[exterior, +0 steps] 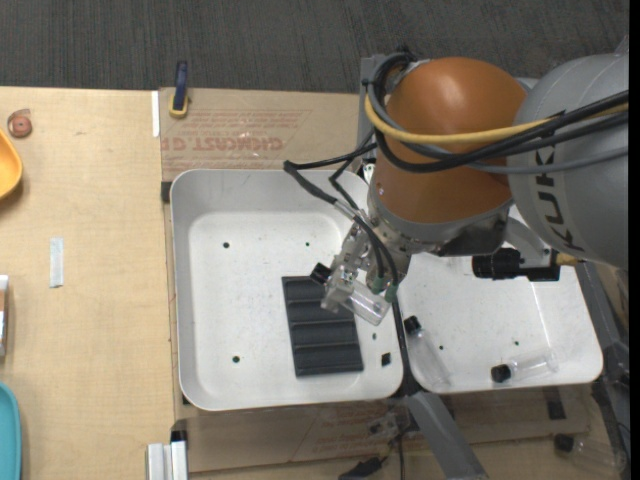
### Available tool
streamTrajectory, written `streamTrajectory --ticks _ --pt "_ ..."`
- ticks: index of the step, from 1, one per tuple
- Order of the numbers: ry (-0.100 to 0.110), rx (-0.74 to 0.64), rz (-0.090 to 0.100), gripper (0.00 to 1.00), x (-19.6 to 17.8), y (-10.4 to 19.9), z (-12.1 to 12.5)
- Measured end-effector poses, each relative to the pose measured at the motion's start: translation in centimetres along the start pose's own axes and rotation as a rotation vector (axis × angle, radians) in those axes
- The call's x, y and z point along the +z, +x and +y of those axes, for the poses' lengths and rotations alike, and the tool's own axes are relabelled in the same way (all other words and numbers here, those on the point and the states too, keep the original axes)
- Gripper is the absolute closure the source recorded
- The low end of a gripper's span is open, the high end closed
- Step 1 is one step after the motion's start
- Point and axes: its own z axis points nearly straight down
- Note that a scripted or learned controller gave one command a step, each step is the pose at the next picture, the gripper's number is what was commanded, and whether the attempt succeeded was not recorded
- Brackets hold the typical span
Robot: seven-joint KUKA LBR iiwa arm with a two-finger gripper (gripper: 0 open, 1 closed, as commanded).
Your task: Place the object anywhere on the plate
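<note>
Arm (470, 138) is down over the left bin (200, 268); gripper (355, 290) sits at the top right corner of a black ribbed tray (320, 333) lying flat in that bin. Can't tell the jaws' state. A small clear bottle (520, 368) lies in the right bin (560, 368).

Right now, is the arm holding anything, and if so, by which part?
It cannot be told. The gripper sits over the upper right corner of the dark grey ribbed rectangular plate in the left white bin, and the view shows nothing clearly between its jaws.
</note>
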Motion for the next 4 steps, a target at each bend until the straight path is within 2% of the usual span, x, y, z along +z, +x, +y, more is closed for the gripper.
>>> streamTrajectory --ticks 1,2,3,4 --pt "0.000 -0.348 0.001 1.00 2.3 2.2 4.1" --pt "-0.002 -0.521 -0.002 1.00 1.3 -3.2 2.4" --pt "-0.002 -0.522 -0.002 0.00 1.3 -3.2 2.4" --pt "-0.004 -0.517 -0.004 1.00 0.4 -3.3 2.4"
